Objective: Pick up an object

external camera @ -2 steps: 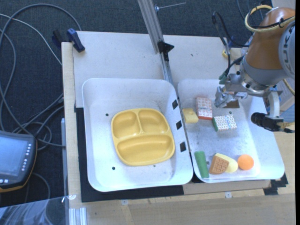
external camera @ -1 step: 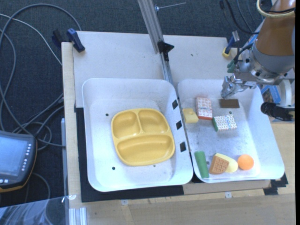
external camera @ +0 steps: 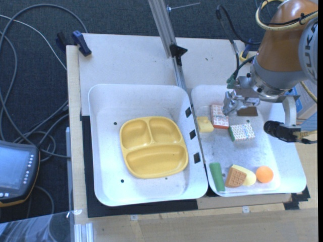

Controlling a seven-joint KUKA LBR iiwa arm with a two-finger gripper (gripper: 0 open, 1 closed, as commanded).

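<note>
My gripper hangs over the back of the right bin, just above and to the right of a red-and-white patterned box. A green-and-white patterned box lies a little in front of the gripper. A small yellow block sits at the bin's left wall. Along the front lie a green cylinder, a waffle-patterned piece on a yellow base and an orange ball. Something small and brown shows just right of the gripper.
The left bin holds a yellow divided plate. A metal post slants up from between the bins. Cables and a pendant lie off the bench to the left. The arm's orange-banded wrist looms over the right bin's back.
</note>
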